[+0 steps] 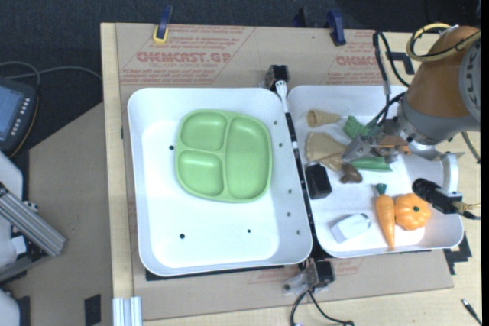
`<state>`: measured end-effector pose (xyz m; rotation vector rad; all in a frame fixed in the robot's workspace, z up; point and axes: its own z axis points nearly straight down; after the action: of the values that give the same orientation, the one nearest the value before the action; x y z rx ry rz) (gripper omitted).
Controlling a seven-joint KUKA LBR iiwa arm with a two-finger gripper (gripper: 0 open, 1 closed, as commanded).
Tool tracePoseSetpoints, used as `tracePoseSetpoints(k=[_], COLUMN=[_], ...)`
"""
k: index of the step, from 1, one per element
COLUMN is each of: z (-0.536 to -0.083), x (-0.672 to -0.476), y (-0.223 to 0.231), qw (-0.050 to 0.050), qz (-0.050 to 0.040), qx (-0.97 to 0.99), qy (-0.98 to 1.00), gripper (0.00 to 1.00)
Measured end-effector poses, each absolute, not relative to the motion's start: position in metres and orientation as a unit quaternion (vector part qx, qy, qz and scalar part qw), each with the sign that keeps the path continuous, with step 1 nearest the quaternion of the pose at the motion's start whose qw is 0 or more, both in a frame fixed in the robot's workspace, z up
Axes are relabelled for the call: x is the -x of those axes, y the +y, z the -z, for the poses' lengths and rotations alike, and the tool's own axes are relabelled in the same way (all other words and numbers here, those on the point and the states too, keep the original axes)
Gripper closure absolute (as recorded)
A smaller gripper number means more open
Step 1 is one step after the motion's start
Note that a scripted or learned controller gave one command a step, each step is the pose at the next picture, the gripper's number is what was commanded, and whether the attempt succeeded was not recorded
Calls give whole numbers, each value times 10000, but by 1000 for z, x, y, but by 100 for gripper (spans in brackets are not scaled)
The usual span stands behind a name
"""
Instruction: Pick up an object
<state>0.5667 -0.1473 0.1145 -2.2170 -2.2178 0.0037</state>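
Observation:
My gripper (364,148) is low in the right bin (435,240), among a cluster of toys near its middle. A green toy (354,125) lies just behind it and a green pod-like piece (375,163) just in front. Close to its left are a tan wedge (325,149) and a small brown piece (351,175). A tan cone (322,117) rests nearer the back. Toward the front lie a carrot (385,220), an orange pumpkin (412,211), a white object (351,227) and a black block (317,181).
The left bin (153,240) holds a light green divided plate (225,155). A raised rim with a black clip (279,77) separates the two bins. The arm's orange band (439,80) hangs over the right bin's back right corner.

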Motion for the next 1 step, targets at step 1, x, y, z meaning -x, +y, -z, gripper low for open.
tracePoseSetpoints(k=[1], z=[-86], x=[-568], y=[-147], qw=[4], qz=[6], qx=[7071], qy=[-7071], gripper=[0])
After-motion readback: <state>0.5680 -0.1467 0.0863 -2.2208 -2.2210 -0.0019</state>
